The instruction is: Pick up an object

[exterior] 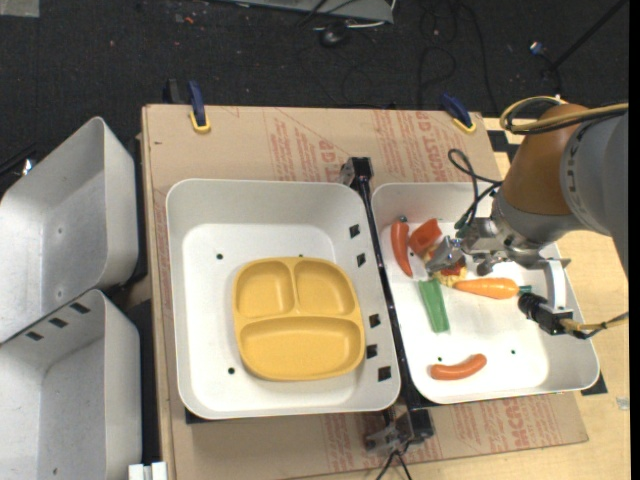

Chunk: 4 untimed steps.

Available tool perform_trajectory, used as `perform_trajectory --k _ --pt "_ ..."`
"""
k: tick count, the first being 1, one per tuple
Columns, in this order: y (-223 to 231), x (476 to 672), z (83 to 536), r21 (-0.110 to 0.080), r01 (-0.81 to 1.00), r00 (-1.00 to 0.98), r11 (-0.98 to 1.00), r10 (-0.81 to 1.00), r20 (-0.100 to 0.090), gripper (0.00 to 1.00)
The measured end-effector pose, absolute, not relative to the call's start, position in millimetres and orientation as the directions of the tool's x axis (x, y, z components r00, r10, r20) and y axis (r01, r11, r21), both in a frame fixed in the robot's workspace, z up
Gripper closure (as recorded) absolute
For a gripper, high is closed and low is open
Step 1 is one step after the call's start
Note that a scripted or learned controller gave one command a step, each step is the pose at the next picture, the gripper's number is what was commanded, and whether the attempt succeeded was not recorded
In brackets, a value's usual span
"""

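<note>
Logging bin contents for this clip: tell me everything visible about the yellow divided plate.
The yellow divided plate lies flat in the middle of the left bin. It looks like matte plastic, a rounded square with three compartments: two small ones at the far side, one wide one nearer the camera. Nothing lies in it, and it touches just the bin floor.

Robot lab, cardboard-topped bench [300, 133], floor cables [430, 63]

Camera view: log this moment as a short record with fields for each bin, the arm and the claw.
left bin: holds a yellow divided plate
right bin: holds a carrot, a green stick, a sausage, a red pepper and a red piece
arm: reaches in from the right, over the right bin
claw: low over the cluster of red and green items; grip state unclear
bench: brown board under both bins
</note>
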State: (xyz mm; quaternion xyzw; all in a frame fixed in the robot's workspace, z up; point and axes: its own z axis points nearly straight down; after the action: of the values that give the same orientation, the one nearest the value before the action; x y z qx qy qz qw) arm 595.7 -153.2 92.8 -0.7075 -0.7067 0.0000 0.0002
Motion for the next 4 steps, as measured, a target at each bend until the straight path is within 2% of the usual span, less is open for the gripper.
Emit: perform_trajectory --k 1,4 --pt "-154 598.1 107 0.008 1.000 0.001 -0.001 1.000 -0.002 1.00" --pt "-147 598.5 241 0.003 1.000 -0.003 0.003 1.000 -0.001 1.00"
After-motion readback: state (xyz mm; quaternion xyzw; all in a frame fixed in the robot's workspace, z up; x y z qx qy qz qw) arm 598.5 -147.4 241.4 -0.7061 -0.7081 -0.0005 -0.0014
